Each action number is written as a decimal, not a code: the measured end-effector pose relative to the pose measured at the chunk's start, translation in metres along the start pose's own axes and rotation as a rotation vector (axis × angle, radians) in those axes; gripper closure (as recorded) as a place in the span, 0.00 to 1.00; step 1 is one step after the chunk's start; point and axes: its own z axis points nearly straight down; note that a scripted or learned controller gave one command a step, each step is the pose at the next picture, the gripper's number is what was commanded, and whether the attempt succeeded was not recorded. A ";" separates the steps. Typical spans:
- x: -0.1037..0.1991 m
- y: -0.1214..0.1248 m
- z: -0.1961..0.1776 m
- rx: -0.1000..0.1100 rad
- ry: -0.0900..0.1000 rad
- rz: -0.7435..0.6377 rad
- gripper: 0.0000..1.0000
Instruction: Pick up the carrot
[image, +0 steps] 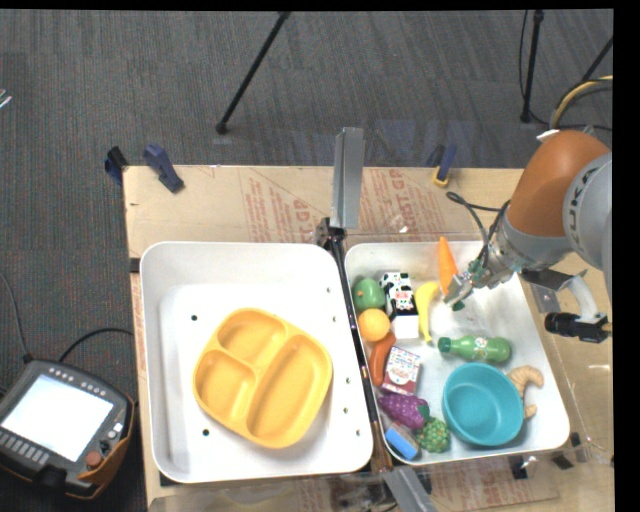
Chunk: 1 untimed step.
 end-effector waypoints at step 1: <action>0.031 0.015 -0.119 -0.013 -0.006 0.042 1.00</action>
